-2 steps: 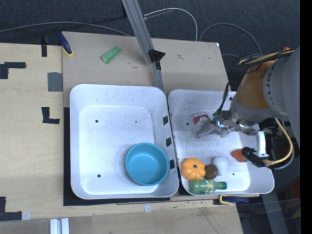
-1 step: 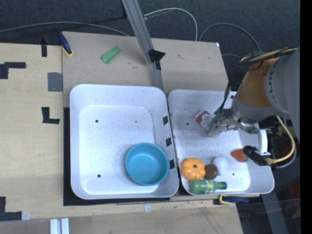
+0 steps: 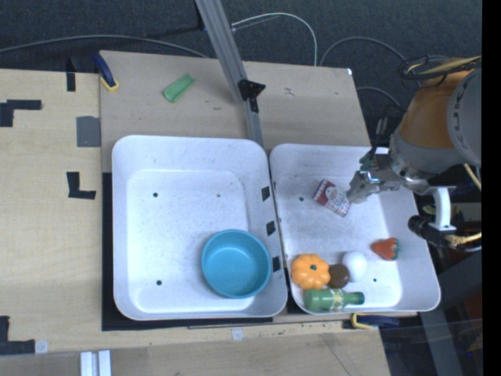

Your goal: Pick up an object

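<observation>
While the gripper [image 3: 362, 185] hung low over the right bin [image 3: 407, 233], its tips sat just beside the packet [image 3: 332, 197], on that item's right edge. Whether the fingers were spread or closed could not be told from this slanted view, and nothing showed between them.

Camera view, step in hand: closing on the packet, by my reading. It lay flat near the bin's middle, well apart from the other items, so approach was free. To do it well, I judged the tips should centre over the packet instead of its edge, and straddle its short side, since a thin flat thing can slip out from under a skewed pinch.

Camera view, materials and shapes:
- packet: red and white, flat, crinkled look, likely foil or plastic film.
- pumpkin [image 3: 310, 272]: orange, ribbed, rounded; touching a brown ball [image 3: 339, 275].
- white ball [image 3: 355, 265]: smooth, beside the brown one.
- bottle [image 3: 334, 299]: green, lying on its side against the near wall.
- red piece [image 3: 384, 248]: small, lumpy, by the right wall.
- bowl [image 3: 236, 262]: blue, round, smooth plastic, in the left bin [image 3: 133, 210].
- Both bins: shallow, white, speckled, rounded corners.
</observation>
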